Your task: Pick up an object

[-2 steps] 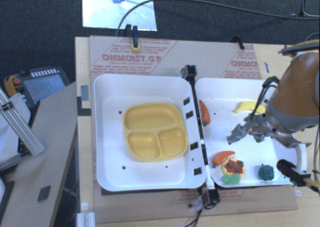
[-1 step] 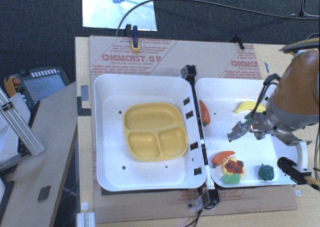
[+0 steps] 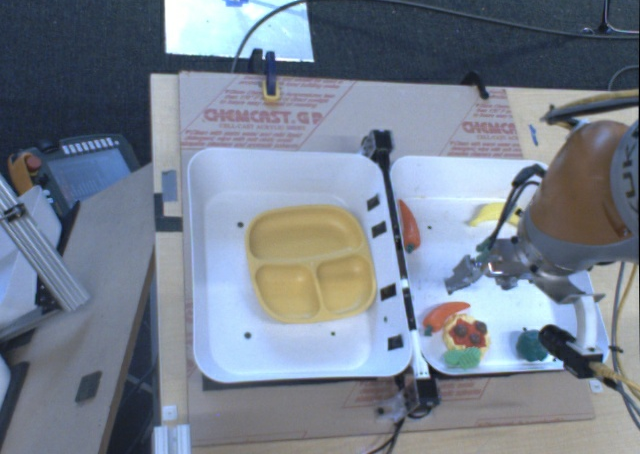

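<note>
Two shallow white bins sit side by side on the counter (image 3: 330,102). The left bin (image 3: 215,242) holds a yellow divided tray (image 3: 308,262) near its centre. The right bin (image 3: 440,182), at the right of the frame, holds several small toy foods: a red-orange chili pepper (image 3: 409,226) along its left wall, a yellow banana (image 3: 490,212) toward its upper middle, a red pepper slice (image 3: 444,313) at lower left, a pizza-like piece (image 3: 465,334) with red and green topping just below it, and a green piece (image 3: 530,344) at lower right.

The arm (image 3: 590,197) enters from the right edge, and its claw (image 3: 467,271) hangs over the middle of the right bin. Whether the claw is released or clenched cannot be told from this angle; nothing is seen between its tips. The red pepper slice lies just below and left of the claw, the banana above and right of it, the chili pepper to its upper left.
</note>
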`<state>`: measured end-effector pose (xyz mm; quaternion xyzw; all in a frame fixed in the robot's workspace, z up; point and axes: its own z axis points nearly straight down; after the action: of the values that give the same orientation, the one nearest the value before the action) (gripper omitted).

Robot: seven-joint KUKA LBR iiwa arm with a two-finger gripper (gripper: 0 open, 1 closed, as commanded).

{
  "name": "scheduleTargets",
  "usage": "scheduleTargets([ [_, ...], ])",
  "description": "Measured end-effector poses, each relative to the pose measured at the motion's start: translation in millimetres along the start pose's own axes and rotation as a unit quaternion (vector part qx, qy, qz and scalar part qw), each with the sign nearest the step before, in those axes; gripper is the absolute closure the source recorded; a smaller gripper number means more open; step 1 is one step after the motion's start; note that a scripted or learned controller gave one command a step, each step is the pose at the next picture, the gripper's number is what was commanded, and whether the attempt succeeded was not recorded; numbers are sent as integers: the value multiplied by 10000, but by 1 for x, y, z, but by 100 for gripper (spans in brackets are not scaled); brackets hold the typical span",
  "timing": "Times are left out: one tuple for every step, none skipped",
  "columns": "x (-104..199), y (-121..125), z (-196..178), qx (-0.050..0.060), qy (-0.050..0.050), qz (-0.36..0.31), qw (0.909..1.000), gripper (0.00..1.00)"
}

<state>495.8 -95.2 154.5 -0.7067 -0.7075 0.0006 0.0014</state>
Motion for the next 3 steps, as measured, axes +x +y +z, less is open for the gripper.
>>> scheduleTargets([
  [2, 10, 50, -3, 0, 0, 10000, 0],
  [2, 11, 71, -6, 0, 2, 10000, 0],
  [2, 12, 59, -26, -2, 2, 10000, 100],
])
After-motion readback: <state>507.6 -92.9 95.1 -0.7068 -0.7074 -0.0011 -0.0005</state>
